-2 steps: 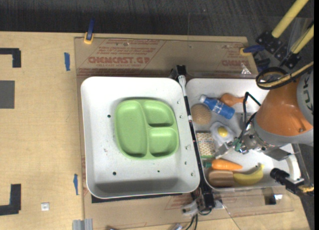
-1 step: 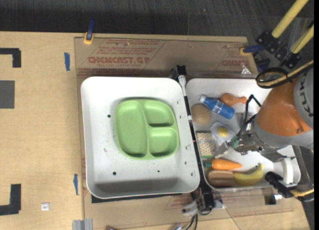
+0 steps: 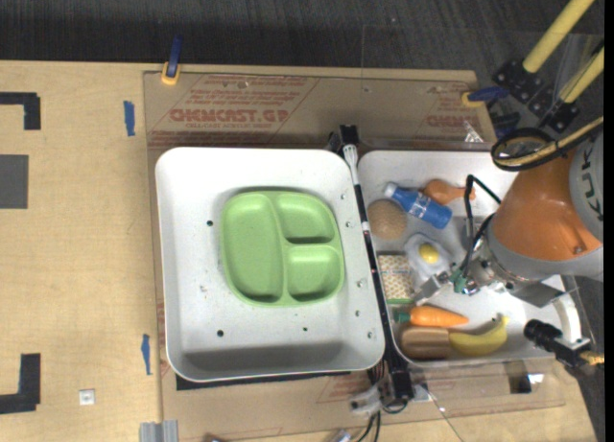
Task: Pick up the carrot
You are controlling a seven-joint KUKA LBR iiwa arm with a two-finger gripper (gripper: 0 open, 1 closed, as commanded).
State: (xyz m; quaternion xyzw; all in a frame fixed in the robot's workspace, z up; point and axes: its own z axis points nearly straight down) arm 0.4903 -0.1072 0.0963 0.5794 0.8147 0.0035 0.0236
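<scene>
A green divided plate [image 3: 283, 246] sits in the middle of the left white bin [image 3: 182, 239]. In the right bin [image 3: 508, 164] lie a blue bottle [image 3: 418, 204] at the far side and a banana [image 3: 480, 337] beside a brown bun [image 3: 426, 341] at the near side.

Orange carrot [image 3: 436, 315] w/ green top, yellow banana [image 3: 480, 337], green divided plate [image 3: 283, 246], white bins [image 3: 192, 239], blue bottle [image 3: 418, 204].

Arm [image 3: 552, 215] reaches in from right, orange band uppermost, end effector [image 3: 451, 282] pointing left.
</scene>
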